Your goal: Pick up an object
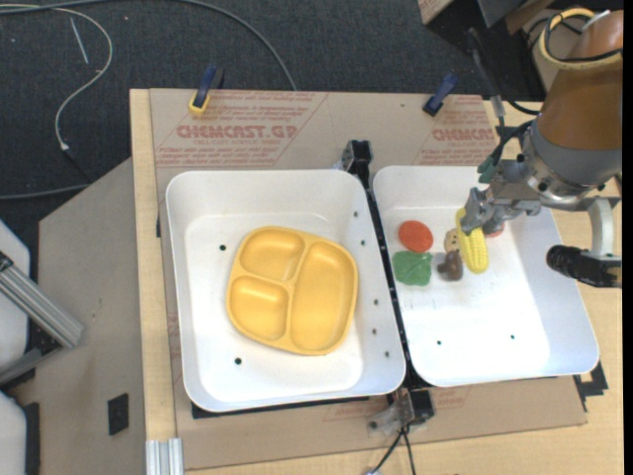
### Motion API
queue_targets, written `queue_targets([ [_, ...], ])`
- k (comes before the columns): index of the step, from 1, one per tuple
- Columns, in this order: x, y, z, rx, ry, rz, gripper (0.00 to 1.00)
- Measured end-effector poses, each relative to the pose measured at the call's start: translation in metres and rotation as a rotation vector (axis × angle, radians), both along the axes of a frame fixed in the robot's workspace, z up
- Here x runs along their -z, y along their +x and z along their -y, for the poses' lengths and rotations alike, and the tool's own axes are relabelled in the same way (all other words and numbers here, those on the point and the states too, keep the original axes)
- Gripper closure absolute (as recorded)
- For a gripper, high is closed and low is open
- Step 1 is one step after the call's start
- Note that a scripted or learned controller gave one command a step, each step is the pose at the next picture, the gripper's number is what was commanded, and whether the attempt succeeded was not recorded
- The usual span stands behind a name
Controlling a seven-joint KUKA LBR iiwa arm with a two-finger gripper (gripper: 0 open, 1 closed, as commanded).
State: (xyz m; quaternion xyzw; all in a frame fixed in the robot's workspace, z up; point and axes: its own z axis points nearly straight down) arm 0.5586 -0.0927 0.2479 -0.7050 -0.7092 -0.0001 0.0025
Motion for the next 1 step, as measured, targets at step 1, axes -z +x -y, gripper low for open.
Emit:
queue_targets([
  [1,-0.0062,-0.0048,-0.0532,-0.001,0.0,0.001,1.0],
])
